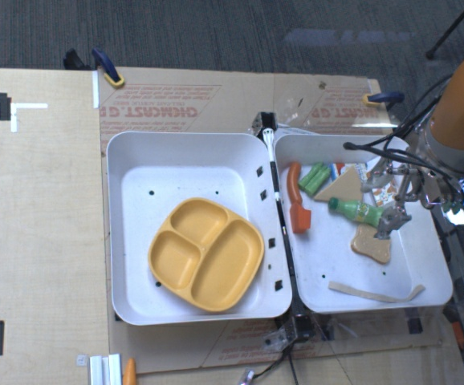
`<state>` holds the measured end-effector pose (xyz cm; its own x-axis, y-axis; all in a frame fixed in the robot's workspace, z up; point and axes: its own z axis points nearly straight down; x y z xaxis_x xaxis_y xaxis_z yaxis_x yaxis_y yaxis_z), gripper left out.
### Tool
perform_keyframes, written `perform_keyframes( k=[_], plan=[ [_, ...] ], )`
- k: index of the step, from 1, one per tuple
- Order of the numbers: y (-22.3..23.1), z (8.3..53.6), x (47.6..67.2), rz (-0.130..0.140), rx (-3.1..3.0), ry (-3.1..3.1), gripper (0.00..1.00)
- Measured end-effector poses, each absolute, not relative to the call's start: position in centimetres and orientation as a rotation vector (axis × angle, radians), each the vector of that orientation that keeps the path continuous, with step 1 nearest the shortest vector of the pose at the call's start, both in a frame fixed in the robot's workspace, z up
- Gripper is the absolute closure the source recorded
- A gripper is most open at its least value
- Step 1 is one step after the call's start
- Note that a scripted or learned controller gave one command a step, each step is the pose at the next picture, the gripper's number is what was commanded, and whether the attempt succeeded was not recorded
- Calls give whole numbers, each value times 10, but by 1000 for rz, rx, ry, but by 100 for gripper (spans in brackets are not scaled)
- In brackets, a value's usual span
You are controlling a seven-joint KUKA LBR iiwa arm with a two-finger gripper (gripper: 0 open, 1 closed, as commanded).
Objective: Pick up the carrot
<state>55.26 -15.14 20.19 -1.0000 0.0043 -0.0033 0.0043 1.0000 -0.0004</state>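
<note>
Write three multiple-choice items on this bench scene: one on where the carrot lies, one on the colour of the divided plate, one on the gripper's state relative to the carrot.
1. Where does the carrot lie?
A. On the plate
B. In the right bin, by its left wall
C. On the bare bench

2. What colour is the divided plate?
A. Yellow
B. Blue
C. Red

3. How does the gripper stand to the carrot?
A. Holding it
B. Apart from it, over the bread slice
C. Pressing it into the plate

Answers: B, the carrot rests inside the right bin; A, the plate in the left bin is yellow; B, the gripper sits well right of the carrot.
</note>
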Motion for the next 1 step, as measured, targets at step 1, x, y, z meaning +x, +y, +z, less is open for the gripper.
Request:
perform_keyframes(
  k=[1],
  plan=[
    [-95, 100, 514, 1, 428, 3112, 0]
  ],
)
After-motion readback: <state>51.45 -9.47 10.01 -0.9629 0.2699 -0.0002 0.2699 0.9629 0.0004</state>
